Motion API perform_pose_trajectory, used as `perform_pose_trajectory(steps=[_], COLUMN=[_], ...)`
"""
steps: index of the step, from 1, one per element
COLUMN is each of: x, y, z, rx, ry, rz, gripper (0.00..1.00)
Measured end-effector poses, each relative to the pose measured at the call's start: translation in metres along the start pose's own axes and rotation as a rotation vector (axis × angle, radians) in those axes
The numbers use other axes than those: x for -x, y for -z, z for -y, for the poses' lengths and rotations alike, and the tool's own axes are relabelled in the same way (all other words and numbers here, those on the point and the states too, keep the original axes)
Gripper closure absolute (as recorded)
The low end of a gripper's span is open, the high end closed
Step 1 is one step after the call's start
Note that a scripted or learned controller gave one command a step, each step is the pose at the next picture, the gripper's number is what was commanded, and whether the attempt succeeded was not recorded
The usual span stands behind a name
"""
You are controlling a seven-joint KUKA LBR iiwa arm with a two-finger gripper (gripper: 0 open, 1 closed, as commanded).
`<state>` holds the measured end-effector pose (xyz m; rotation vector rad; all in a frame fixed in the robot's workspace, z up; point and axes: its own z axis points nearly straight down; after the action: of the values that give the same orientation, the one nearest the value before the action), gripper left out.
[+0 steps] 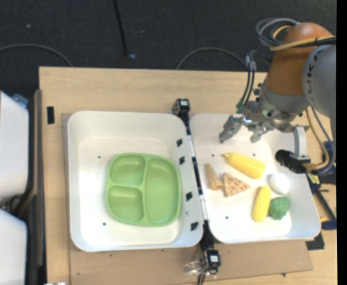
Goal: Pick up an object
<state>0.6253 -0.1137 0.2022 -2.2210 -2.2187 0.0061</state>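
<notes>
My gripper (243, 132) hangs open over the back of the right bin (212, 132), its two grey fingers spread apart with nothing between them. Just below it lies a yellow mustard bottle (245, 164). Further forward sit a waffle cone (213, 177), a pizza slice (236, 185), a white egg (278, 183), a corn cob (261, 203) and a green broccoli piece (279, 207). None of them touches the gripper.
The left bin (87, 135) holds a green divided plate (144, 189). A black divider with clips (192, 165) runs between the bins. Cables and a black fitting (292, 160) sit at the right bin's right edge. White boxes (7, 153) stand left of the bench.
</notes>
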Motion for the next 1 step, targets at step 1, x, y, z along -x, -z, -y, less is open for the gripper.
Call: perform_pose_trajectory(steps=[1], x=[-0.0046], y=[-0.0435], z=[-0.0014], rx=[0.003], ry=[-0.001], rz=[0.0], gripper=[0.0])
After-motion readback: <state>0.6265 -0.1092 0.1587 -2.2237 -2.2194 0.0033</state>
